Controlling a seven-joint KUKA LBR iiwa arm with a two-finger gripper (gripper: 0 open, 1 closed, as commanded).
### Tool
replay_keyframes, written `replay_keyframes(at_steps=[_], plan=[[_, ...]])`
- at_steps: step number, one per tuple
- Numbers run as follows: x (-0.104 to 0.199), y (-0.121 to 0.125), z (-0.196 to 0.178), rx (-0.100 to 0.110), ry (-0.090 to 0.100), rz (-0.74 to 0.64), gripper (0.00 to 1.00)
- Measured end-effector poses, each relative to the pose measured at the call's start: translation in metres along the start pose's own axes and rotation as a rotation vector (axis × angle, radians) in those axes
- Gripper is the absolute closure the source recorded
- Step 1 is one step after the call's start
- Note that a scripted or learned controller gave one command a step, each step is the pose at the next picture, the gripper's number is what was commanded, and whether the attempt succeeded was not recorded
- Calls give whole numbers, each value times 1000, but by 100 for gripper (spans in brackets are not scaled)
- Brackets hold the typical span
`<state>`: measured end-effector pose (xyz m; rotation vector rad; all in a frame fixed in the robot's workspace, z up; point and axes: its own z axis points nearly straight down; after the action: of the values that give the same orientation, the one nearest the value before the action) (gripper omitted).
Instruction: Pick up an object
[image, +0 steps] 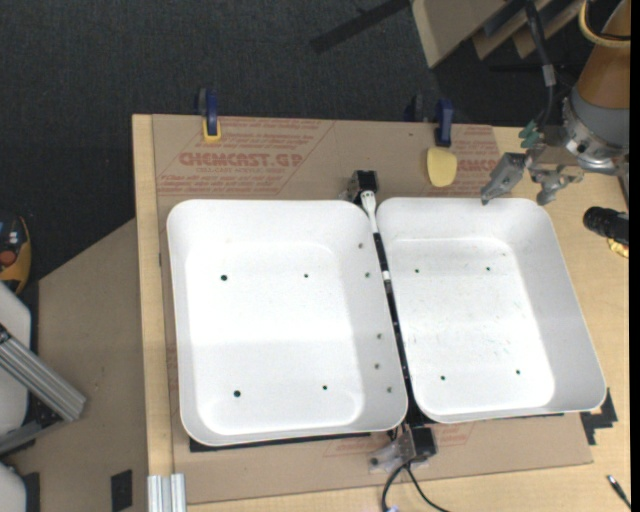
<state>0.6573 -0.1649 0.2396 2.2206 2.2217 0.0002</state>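
My gripper (522, 187) hangs at the far right, just beyond the back rim of the right bin (560, 300). Its two grey fingers (500, 180) are spread apart, open, with nothing between them. The grey wrist with its orange band (605, 70) rises above it toward the top right corner. A small pale yellow rounded piece (441, 167) lies on the brown board behind the right bin, to the left of the gripper and apart from it. The left bin (190, 300) sits beside the right one, and both show white floors with a few dark dots.
Blue clamps (208, 103) (444, 120) hold the board's back edge. A black strip with cable (378, 250) runs between the bins, down to a connector (410, 445) at the front. A dark tool (610, 222) lies right of the right bin. Metal framing (40, 385) stands at the left.
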Motion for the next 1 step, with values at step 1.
replay_keyframes(at_steps=[1], plan=[[0,1,-11,-4,-1,-1,100]])
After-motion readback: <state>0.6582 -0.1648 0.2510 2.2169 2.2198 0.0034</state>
